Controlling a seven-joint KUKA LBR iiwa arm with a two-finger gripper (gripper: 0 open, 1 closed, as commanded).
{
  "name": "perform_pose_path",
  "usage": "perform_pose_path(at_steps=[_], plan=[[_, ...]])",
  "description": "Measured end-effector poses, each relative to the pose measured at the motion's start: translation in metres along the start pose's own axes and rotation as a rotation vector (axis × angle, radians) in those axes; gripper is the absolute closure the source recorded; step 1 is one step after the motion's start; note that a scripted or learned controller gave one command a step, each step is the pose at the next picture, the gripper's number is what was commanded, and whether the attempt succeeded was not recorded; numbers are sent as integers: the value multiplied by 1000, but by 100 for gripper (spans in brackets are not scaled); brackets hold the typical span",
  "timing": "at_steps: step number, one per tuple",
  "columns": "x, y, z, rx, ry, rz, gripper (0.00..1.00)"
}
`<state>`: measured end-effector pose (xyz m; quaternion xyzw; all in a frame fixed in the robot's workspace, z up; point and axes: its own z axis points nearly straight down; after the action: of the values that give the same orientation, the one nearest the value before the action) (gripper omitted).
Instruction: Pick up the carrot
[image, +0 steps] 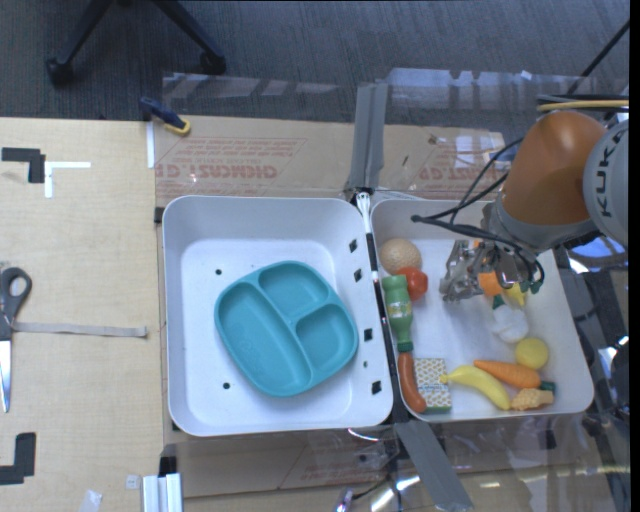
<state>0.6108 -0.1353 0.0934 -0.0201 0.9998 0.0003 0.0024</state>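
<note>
The carrot (509, 374), orange and tapered, lies near the front right of the right bin (570, 300), between a yellow banana (478, 384) and a yellow lemon (532, 352). My gripper (464, 277) hangs low over the middle of the right bin, behind and to the left of the carrot and well apart from it. A small orange and yellow item (498, 287) sits right against the gripper's right side; whether it is held is unclear.
The right bin also holds a beige ball (399, 254), a red tomato (416, 285), a green bottle (398, 311), a sausage (410, 383), a speckled block (432, 384) and a white object (508, 323). A teal divided plate (286, 328) lies in the left bin (180, 300).
</note>
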Motion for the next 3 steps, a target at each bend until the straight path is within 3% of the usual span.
perform_pose_path(at_steps=[1, 2, 3], plan=[[0, 0, 0, 0, 0, 0, 0], [-2, 0, -11, 1, -6, -1, 100], [60, -28, -14, 1, 0, -483, 100]])
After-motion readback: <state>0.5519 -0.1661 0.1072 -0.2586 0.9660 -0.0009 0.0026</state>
